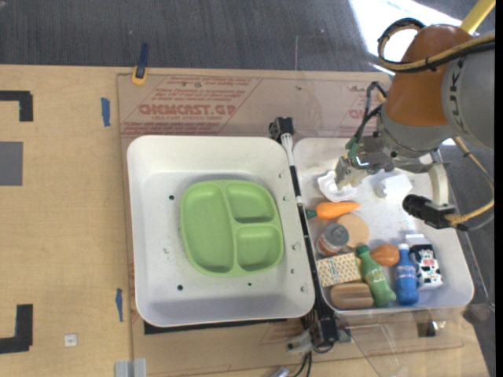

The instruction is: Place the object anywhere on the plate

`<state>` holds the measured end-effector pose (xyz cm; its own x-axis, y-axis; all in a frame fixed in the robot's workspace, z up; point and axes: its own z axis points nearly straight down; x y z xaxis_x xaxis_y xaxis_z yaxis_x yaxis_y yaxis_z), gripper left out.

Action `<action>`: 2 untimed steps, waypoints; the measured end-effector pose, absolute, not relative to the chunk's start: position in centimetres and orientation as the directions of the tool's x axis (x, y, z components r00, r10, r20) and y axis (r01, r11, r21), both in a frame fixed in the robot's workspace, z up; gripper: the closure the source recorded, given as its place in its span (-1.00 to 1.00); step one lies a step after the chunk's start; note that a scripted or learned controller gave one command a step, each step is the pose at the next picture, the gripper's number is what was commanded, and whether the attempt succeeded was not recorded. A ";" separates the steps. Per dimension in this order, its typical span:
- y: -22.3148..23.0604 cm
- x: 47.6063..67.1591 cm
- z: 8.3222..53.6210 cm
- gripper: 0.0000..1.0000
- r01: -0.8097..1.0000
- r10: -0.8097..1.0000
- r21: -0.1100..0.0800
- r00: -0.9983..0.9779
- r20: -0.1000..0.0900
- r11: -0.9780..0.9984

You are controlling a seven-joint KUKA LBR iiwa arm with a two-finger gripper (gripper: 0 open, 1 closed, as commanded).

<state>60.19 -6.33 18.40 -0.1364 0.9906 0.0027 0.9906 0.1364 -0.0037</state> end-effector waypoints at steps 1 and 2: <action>1.7 57.1 21.1 1.00 0.996 0.996 -0.006 -0.087 0.005 0.087; 9.0 54.5 18.3 1.00 0.865 0.865 -0.007 -0.502 0.005 0.502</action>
